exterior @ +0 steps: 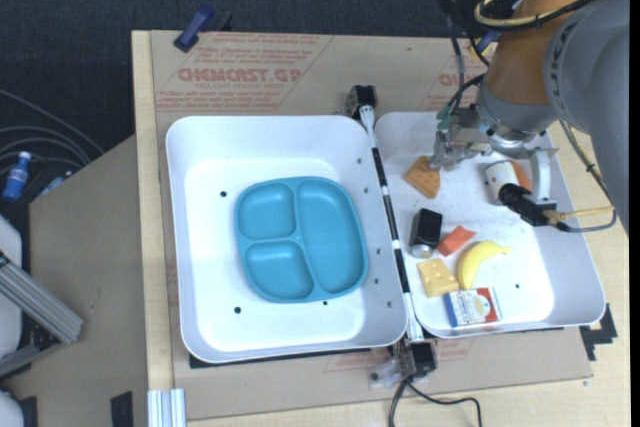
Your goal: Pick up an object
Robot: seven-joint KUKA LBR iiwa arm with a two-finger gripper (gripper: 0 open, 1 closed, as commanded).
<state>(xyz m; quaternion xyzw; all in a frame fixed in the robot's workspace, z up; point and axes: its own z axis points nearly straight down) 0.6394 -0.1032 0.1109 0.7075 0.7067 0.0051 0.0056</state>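
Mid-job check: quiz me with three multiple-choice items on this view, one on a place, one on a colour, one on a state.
1. Where does the blue tray lie?
A. left bin
B. right bin
C. on the bench outside the bins

2. What colour is the banana?
A. green
B. yellow
C. red

3. Where is the gripper?
A. over the left bin
B. outside both bins
C. low in the right bin, beside the orange block

Key: 1 A, the tray fills the middle of the left bin. 2 B, the banana is plainly yellow. 3 C, the gripper hangs at the far end of the right bin, just above the block.
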